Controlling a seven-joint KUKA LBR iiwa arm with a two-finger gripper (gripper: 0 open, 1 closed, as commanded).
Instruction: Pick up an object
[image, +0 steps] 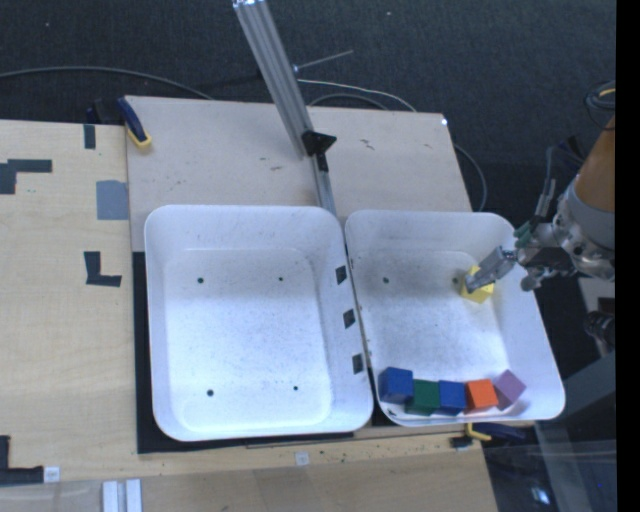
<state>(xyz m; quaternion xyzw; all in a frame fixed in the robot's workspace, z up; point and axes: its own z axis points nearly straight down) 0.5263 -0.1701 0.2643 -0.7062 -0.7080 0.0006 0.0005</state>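
Blocks (452, 393) line the right bin (420, 250)'s near edge; gripper (482, 278) fingers pinch a yellow block (479, 290).

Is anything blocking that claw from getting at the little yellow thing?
Nothing visible does. The claw is already right at the yellow block by the right bin's far wall. The other blocks sit in a row along the near edge, well apart.

- You get even, soft overhead light, moderately bright.
- Both white bins (250, 225) read bright without harsh glare.
- Shadows are faint, pooling along bin walls.
- Your picture is slightly soft and grainy throughout.
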